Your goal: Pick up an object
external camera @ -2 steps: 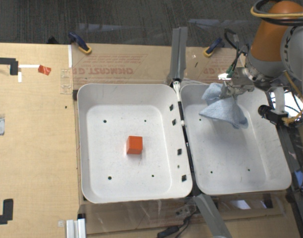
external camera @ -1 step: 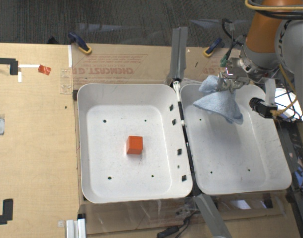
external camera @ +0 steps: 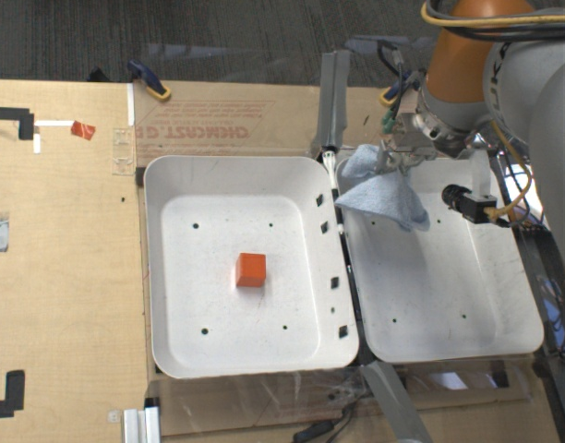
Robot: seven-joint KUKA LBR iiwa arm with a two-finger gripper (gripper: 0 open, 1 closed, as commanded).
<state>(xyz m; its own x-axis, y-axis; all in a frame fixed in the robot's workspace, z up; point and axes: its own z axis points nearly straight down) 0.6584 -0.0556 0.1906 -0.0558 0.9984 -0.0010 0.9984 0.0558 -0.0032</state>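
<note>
- The counter (external camera: 61,275) is filling the near and left part of the view, its bare wood running under two white bins.
- The left bin (external camera: 172,340) is lying nearest along the front edge, and a small orange block (external camera: 251,270) is sitting near its middle, well apart from every wall.
- The right bin (external camera: 467,321) is lying just beside it, the two rims touching along the middle seam.
- A blue cloth (external camera: 384,192) is hanging at the far left corner of the right bin, bunched at the top and spreading downward into a loose point.
- The gripper (external camera: 400,155) is hovering at the top of that cloth, below the orange band of the arm (external camera: 476,44).
- The bunched top of the cloth is running right up into the fingers, so they appear to be pinched together on it, though the fabric is hiding the tips themselves.
- The relation that matters: the cloth is lying directly beneath the fingers, its long axis running down and away from the grip, draping toward the bin floor.
- In my judgement the cloth's lower edge is not yet clearly off the bin, so a straight upward lift is what the next move is calling for.
- The block is lying well to the left, across the seam, far from the fingers.
</note>
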